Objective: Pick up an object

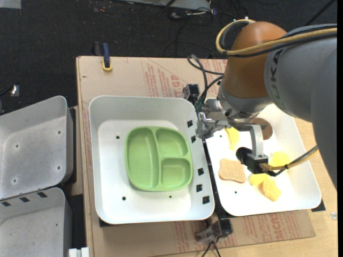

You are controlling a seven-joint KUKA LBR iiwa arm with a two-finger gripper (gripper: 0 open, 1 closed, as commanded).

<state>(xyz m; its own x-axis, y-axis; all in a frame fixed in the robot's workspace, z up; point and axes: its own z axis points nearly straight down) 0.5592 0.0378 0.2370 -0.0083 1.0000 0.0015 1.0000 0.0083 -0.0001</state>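
My gripper (206, 127) hangs over the wall between the two white bins, at the left edge of the right bin (300, 197). A tan toast-shaped piece (231, 171) lies just below it in the right bin. Yellow pieces lie around it: one (232, 136) near the wrist, one (280, 158) to the right, and a pair (267, 186) toward the front. A brown item (266, 130) peeks out from under the arm. The grey arm with its orange band (254, 42) covers the back of the right bin.
The left bin (107, 197) holds a green divided plate (158, 158) lying flat in its middle. Two more white trays (32, 143) sit off the bench at the left. A cardboard sheet (139, 74) lies under both bins.
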